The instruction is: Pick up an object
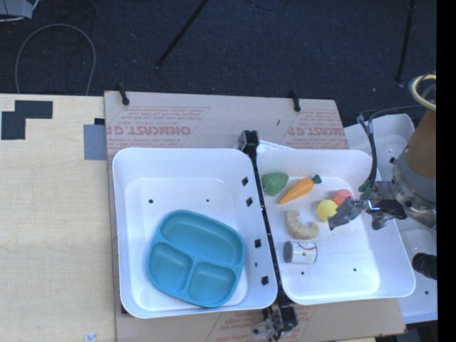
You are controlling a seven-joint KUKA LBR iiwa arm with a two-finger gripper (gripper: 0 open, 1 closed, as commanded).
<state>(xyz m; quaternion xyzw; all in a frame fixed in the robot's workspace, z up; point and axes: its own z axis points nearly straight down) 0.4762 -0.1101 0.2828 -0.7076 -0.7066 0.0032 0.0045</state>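
End effector [347, 211] partly hides red object [343, 195].

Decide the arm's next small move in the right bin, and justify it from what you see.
Probably a short descent onto the yellow ball. The gripper sits at the ball's right edge, beside the red object, with nothing visibly held, so lowering there looks like the nearest chance at a pick.

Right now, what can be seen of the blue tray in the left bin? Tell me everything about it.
The blue tray is a light blue, plastic-looking divided plate with rounded corners and three compartments: one long section along its far side and two smaller ones nearer the camera. It lies flat, right way up, turned at a slant on the floor of the left bin, toward the near right corner. Nothing lies in its compartments and nothing but the bin touches it.
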